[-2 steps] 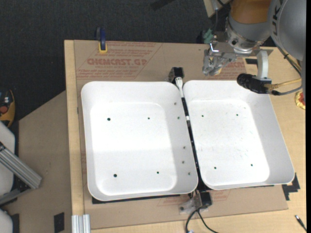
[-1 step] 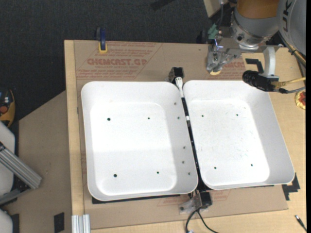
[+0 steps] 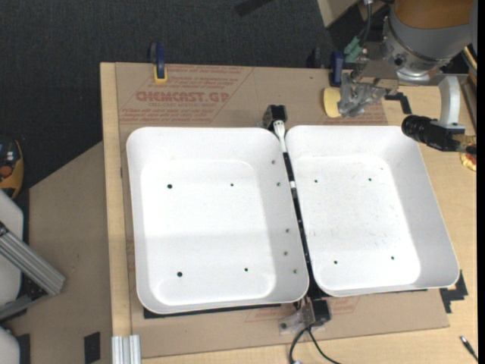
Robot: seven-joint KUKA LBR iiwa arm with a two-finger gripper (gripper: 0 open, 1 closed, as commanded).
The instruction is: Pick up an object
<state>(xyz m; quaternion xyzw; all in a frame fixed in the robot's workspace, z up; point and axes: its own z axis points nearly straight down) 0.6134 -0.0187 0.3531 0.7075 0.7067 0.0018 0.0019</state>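
Note:
A small pale yellow object (image 3: 330,101) lies on the brown board just behind the back left corner of the right bin (image 3: 424,203). My gripper (image 3: 355,106) hangs right beside it, on its right, above the bin's back rim. From this angle I cannot tell whether the gripper touches the object. The grey wrist with its orange band rises toward the top right corner.
The left bin (image 3: 144,203) sits beside the right one, with a black strip and clip (image 3: 274,117) between them. A blue clamp (image 3: 158,58) stands at the board's back edge. A black fitting (image 3: 426,130) juts over the right bin's back right corner.

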